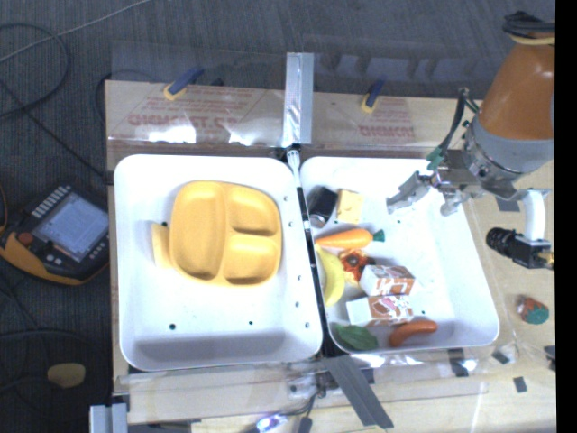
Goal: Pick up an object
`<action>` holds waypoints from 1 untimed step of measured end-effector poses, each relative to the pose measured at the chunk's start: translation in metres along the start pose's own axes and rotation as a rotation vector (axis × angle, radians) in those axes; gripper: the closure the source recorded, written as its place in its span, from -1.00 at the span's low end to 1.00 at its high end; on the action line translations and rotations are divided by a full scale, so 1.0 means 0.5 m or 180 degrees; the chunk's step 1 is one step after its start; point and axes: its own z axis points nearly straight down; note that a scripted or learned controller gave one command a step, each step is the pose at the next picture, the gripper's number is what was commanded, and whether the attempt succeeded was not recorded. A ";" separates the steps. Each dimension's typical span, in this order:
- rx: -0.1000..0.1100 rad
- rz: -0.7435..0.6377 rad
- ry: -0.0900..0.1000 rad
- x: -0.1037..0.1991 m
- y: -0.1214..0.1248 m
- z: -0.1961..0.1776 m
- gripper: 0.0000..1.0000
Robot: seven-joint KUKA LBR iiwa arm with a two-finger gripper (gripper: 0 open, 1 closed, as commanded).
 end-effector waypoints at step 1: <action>0.0003 -0.0067 -0.0001 0.070 0.098 0.253 -1.00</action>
